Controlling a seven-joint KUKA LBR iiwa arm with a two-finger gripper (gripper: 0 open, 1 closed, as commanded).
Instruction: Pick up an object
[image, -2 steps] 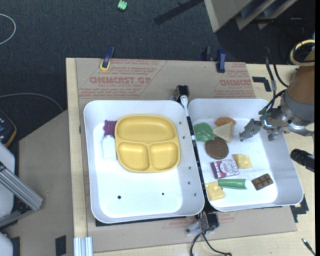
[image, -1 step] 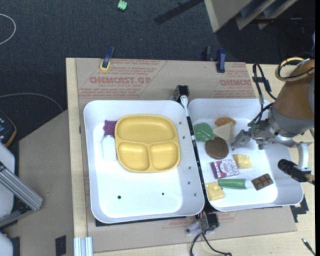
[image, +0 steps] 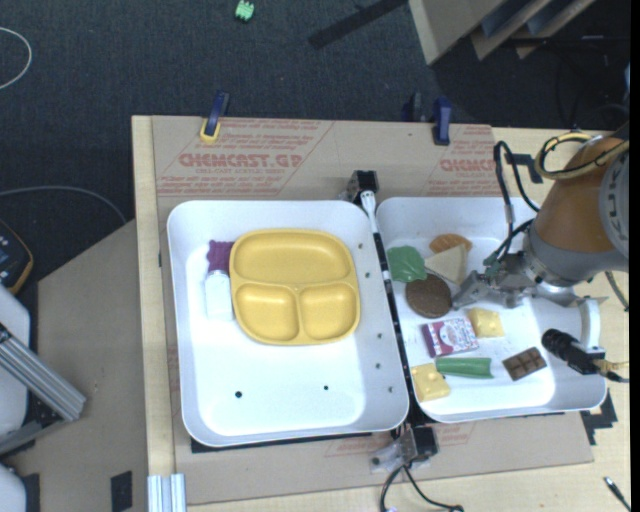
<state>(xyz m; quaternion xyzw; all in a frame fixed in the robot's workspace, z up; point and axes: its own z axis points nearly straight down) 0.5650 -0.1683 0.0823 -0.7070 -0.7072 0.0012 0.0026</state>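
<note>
One gripper is seen low in the right bin, just beside the brown round object; whether anything is held cannot be told, as its tip is blurred. Close by are placed a tan wedge and a green piece. A yellow tray partly covers a purple item in the left bin.

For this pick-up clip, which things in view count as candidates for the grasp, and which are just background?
Job items, right bin: gripper, brown disc, green piece, tan wedge, pink packet, green stick, chocolate bar, yellow blocks.

Lying about: yellow divided tray in left bin, clamps, cables.
</note>
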